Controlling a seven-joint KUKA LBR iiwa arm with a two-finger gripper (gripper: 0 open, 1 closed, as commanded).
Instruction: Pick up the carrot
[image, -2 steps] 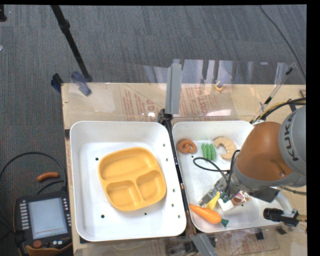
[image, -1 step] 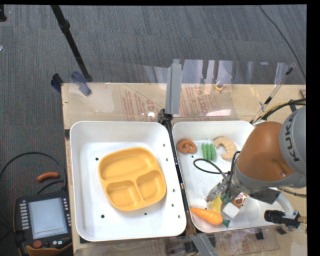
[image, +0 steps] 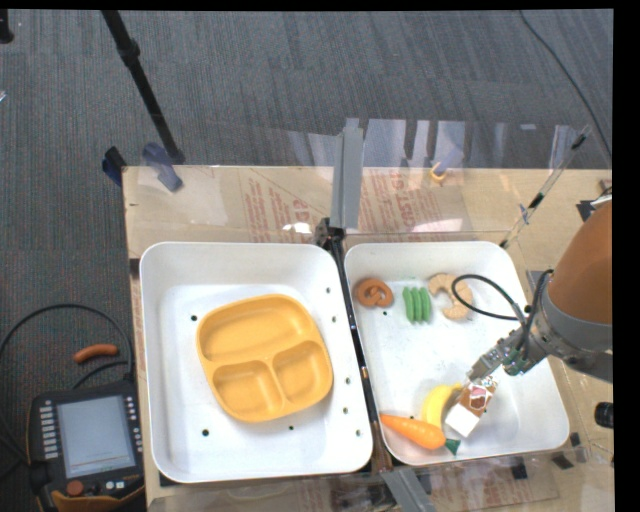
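The smooth, tapered orange carrot (image: 413, 431) lies at the right bin's (image: 540, 425) front edge (beside a yellow banana (image: 438, 402)). The gripper (image: 481, 381) hovers nearby; its jaws' state is unclear.

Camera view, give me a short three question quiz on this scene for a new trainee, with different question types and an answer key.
1. True or false: the carrot lies in the yellow divided plate.
2. Multiple choice: which item sits nearest the carrot? A) pretzel B) green beans C) banana
3. Fill in: the tool hangs over the ____ bin, above a small carton.

Key:
1. False; it lies at the near edge of the right bin.
2. C
3. right
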